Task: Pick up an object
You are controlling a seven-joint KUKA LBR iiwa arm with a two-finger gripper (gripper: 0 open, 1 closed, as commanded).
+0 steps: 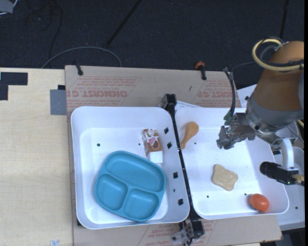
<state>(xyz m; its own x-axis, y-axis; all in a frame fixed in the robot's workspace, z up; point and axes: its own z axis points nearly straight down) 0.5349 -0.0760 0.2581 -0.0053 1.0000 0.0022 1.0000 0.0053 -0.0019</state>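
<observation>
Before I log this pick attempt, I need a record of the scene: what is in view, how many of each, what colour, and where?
bins: two, white, side by side on the bench
divided plate: one, blue, lower part of the left bin
small packet: one, brown and white, left bin, above the plate near the divider
drumstick-shaped toy: one, tan, upper left of the right bin
bread-slice toy: one, beige, middle of the right bin
round toy: one, orange-red, lower right corner of the right bin
cardboard sheet: one, brown, under the bins
arm: one, grey with orange band, reaching in from the right
gripper: one, dark, over the upper right bin, above the bread-slice toy
</observation>
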